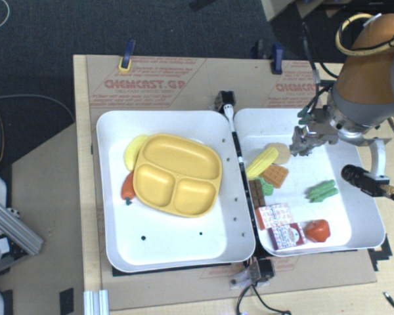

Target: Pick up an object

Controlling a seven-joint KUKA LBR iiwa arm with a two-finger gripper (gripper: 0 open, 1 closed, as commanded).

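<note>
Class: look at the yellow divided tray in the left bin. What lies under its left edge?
A banana and a red-orange pepper poke out from under the tray. Their covered parts cannot be seen, nor anything else hidden beneath it.

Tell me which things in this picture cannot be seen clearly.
- Gripper, camera view: too small and blurred to read its state.
- Red pepper and banana, left bin: mostly hidden under the yellow tray.
- Chocolate bar, right bin: partly hidden by the bin wall.
</note>
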